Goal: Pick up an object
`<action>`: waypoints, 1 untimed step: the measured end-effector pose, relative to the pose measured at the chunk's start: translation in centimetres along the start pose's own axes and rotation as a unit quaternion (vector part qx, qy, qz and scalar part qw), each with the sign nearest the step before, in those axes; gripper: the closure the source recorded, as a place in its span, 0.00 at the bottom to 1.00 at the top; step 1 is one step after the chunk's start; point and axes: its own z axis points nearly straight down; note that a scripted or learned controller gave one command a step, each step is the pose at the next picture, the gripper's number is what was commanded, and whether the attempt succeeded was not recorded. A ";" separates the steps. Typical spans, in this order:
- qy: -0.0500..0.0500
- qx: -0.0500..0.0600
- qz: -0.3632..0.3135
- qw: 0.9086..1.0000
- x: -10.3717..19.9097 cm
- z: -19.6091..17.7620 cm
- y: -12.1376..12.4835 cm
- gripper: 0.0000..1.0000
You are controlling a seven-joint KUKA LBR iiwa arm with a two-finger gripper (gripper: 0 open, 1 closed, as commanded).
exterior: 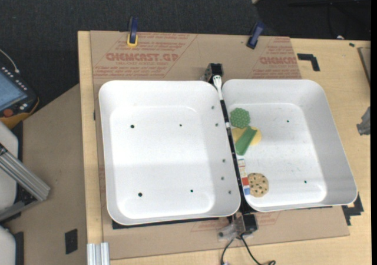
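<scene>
Three small objects lie along the left side of the right bin (pixel 306 158). A round green bumpy piece (pixel 240 118) sits farthest back. Just in front of it, touching it, lies a yellow and green piece (pixel 247 138), tilted. Nearer the front, by the bin's left wall, rests a round tan cookie with dark chips (pixel 258 184). A small red, white and blue item (pixel 245 182) sits against the cookie's left edge.
The left bin (pixel 118 158) stands beside the right one, their rims meeting along a dark seam. Both rest on a cardboard sheet (pixel 177 52) held by two clamps at the back. A small grey part (pixel 363 123) pokes in at the right edge.
</scene>
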 end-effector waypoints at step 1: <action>-0.002 -0.004 0.000 1.000 -0.1 -2.3 0.0 1.00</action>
